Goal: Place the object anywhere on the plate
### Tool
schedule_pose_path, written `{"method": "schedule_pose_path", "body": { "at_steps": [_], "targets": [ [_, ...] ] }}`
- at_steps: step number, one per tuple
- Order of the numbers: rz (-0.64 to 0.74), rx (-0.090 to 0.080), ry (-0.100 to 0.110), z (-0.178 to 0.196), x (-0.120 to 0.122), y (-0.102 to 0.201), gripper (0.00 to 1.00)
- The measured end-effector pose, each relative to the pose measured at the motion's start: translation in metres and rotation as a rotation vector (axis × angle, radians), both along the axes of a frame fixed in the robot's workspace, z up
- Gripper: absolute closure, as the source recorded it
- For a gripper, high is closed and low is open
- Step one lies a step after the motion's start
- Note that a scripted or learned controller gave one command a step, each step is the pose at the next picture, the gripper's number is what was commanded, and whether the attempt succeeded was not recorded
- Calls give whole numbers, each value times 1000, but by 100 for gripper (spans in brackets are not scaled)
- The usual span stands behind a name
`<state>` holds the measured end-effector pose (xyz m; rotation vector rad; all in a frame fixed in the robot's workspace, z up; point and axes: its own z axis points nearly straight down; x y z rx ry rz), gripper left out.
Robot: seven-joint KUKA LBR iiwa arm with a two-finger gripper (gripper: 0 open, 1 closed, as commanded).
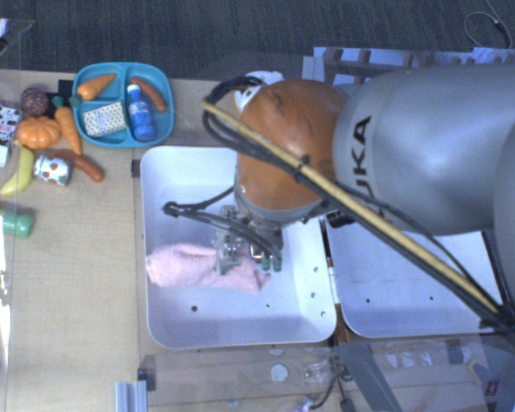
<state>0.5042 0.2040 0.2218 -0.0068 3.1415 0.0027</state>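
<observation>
- The grey KUKA arm with its orange band (283, 140) reaches in from the right and hangs over the left shallow white bin (180, 174).
- Its two-finger gripper (247, 251) points down at the right end of a soft pale pink cloth (189, 266); from this slant I cannot tell whether the tool is spread, pressed together or pinching the cloth.
- The pink cloth lies flat on the floor of the left bin, in its near-left part, stretching from near the bin's left wall to under the gripper.
- The right shallow white bin (412, 303) sits just beside the left one, largely covered by the arm.
- A blue divided plastic plate (159, 80) stands on the wooden bench (69, 299), far-left, just beyond the left bin's far corner; it holds a toy carrot (96, 85), a blue bottle (140, 112) and other small pieces.
- Left of the plate lie loose toy foods, among them an orange pumpkin (39, 132), a yellow banana (19, 173) and a green cylinder (15, 222).
</observation>
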Motion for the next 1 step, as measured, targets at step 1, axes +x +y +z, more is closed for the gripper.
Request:
{"method": "schedule_pose_path", "body": {
  "at_steps": [1],
  "targets": [
    [0,0,0,0,0,0,0]
  ]
}}
